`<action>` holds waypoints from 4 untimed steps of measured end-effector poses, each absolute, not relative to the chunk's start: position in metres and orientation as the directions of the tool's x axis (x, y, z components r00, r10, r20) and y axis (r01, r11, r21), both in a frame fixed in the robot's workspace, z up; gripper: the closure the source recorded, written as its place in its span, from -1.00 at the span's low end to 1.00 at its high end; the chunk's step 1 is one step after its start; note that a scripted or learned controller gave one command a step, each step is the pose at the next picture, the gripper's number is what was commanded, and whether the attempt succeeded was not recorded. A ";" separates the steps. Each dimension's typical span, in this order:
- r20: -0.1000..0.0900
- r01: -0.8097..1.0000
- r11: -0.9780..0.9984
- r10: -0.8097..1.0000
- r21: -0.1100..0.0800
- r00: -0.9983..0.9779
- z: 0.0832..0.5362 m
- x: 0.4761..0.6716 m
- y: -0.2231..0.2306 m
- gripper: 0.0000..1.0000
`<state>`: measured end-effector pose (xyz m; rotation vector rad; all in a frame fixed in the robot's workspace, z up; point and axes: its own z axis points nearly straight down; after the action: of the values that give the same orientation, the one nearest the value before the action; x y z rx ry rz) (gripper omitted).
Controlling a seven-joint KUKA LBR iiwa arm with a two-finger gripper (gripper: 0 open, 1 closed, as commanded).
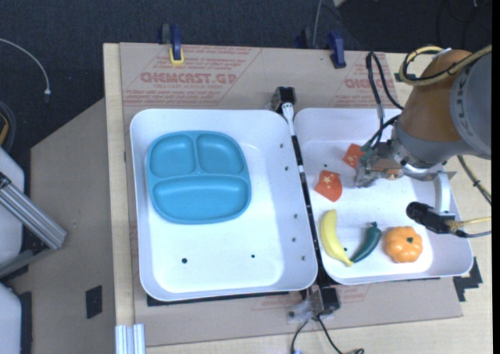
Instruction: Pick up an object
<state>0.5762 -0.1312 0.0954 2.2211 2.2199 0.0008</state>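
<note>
In the right bin [391, 130] lie two red pieces, a banana, a green pepper and an orange pumpkin. My gripper [366, 175] hangs low over the middle of this bin, reaching in from the right. One red piece [352, 155] lies just to its upper left, partly hidden by the gripper body. The other red piece [329, 184] sits a little to the gripper's left, apart from it. The banana [333, 237], the green pepper [366, 242] and the pumpkin [403, 244] lie along the bin's near side, below the gripper.
The left bin [226, 266] holds a blue divided plate [199, 175] in its far left part. A black divider [297, 165] runs between the two bins. Cables and a black fitting [426, 216] hang off the wrist over the right bin's right side.
</note>
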 end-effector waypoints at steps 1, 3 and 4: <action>-0.002 1.000 -0.001 1.000 0.005 0.001 0.143 0.580 -0.140 1.00; -0.003 1.000 0.001 1.000 0.009 -0.001 0.267 0.577 -0.146 1.00; -0.002 1.000 0.001 1.000 0.005 -0.001 0.290 0.578 -0.146 1.00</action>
<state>0.5780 -0.1458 0.2901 2.2169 2.2192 0.0032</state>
